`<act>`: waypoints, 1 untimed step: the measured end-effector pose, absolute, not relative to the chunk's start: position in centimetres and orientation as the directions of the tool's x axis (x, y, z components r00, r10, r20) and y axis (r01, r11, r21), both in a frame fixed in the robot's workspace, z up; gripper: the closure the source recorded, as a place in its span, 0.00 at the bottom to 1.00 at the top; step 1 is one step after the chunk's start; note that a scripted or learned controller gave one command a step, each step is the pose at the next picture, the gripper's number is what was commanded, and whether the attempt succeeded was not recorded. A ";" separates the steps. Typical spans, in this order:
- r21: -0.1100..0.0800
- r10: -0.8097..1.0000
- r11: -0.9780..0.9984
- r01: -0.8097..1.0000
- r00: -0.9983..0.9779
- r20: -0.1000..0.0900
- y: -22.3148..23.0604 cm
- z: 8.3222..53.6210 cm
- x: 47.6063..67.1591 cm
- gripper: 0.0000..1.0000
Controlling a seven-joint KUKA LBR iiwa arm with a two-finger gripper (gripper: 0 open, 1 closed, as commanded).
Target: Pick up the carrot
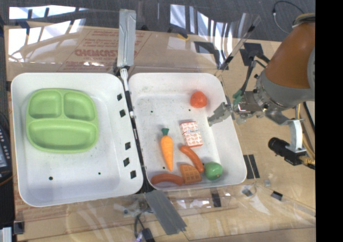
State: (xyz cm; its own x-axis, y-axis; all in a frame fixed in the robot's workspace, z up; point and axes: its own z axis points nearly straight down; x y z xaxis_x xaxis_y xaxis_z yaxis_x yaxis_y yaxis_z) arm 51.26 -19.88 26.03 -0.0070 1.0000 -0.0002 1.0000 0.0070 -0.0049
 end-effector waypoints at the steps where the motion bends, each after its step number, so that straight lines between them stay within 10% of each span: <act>1: -0.007 0.988 -0.153 0.988 0.153 0.000 -13.8 13.1 51.6 0.00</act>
